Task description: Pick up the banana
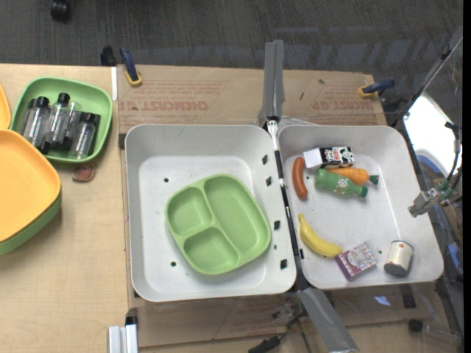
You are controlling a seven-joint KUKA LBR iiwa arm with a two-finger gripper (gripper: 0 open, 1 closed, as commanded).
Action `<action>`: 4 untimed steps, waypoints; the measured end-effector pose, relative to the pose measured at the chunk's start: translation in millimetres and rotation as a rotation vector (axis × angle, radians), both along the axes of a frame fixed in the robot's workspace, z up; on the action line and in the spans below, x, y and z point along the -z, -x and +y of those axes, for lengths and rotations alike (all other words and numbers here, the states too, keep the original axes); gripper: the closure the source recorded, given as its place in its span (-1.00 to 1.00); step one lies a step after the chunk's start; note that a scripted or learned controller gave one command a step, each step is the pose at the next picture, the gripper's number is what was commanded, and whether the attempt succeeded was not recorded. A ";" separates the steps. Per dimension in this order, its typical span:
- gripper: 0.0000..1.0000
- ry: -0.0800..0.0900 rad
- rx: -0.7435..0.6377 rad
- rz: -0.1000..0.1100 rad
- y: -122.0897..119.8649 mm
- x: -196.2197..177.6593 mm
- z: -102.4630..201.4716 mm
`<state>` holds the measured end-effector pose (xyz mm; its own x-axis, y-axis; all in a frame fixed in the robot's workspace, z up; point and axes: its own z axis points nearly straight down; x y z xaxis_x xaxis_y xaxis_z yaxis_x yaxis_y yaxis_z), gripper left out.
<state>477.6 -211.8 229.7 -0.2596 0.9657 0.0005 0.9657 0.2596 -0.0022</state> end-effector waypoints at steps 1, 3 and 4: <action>1.00 0.001 -0.042 -0.002 -0.6 -34.0 -10.4; 1.00 0.001 -0.344 -0.003 -0.8 -24.9 -10.2; 1.00 -0.001 -0.532 -0.002 -0.5 -4.0 -10.2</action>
<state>478.1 -221.9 233.8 -0.7135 0.7006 0.0003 0.7006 0.7135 -0.0001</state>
